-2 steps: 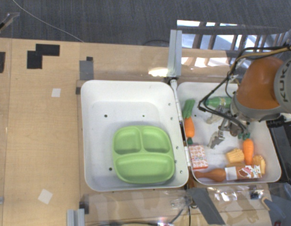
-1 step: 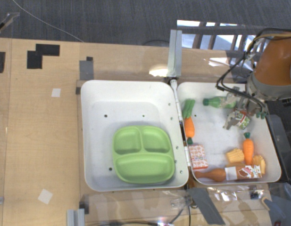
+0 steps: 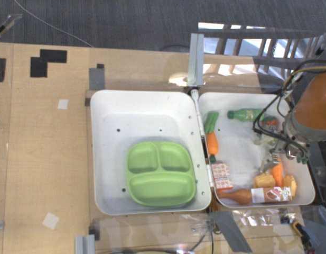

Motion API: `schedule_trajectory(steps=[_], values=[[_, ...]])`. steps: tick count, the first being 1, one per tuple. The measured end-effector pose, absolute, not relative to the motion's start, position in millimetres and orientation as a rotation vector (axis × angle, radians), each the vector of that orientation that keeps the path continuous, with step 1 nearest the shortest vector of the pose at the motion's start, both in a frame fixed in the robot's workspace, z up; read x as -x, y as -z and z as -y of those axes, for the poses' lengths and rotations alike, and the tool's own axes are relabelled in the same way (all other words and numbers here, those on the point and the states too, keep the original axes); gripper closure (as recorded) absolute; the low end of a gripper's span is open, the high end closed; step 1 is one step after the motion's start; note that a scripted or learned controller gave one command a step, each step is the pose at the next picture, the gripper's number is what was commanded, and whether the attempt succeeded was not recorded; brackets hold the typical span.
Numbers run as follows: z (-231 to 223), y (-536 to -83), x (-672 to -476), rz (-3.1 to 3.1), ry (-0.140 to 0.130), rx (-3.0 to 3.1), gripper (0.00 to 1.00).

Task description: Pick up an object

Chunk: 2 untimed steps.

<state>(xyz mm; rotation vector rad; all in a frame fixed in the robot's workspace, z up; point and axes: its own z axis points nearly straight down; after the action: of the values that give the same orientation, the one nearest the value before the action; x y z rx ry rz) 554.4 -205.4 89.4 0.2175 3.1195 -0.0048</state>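
1. Nearest, along the bottom edge of the right bin (image 3: 309, 194), a bottle with a red-and-white label (image 3: 258, 196) is seen lying on its side, its brownish neck pointed toward the left bin (image 3: 99, 142).
2. Just above that bottle, a cluster of small yellow and orange toy foods (image 3: 276, 180) is gathered in the right bin's lower right corner — the pieces are touching or nearly so, and their exact kinds cannot be told.
3. To the left of the cluster, a small red-and-white checked packet (image 3: 221, 175) is laid against the bin's left wall.
4. In the left bin, a green divided tray (image 3: 161, 172) with three compartments is set in the nearer half, and nothing is seen in its compartments.
5. Further up the right bin's left wall, a toy carrot (image 3: 211, 135) is placed lengthwise, orange end nearer and green top farther.
6. The gripper (image 3: 275, 153) is lowered into the right bin from the right, just above the cluster of toy foods; whether it is released or clenched cannot be told, and no object is seen between its parts.
7. Above the gripper, the grey arm with its orange band (image 3: 315, 106) is seen over the bin's right side, with black cables looped beside it.
8. Farthest — near the right bin's back wall — a green bottle (image 3: 246, 114) is laid on its side, well apart from the gripper.
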Motion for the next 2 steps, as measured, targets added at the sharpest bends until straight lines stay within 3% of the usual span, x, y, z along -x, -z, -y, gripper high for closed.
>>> schedule_trajectory(steps=[1, 2], values=[[205.2, -90.4, -502.4, -3.111, 0.005, -0.292, 0.00], [205.1, -105.1, -508.2, -3.094, 0.012, -0.278, 1.00]])
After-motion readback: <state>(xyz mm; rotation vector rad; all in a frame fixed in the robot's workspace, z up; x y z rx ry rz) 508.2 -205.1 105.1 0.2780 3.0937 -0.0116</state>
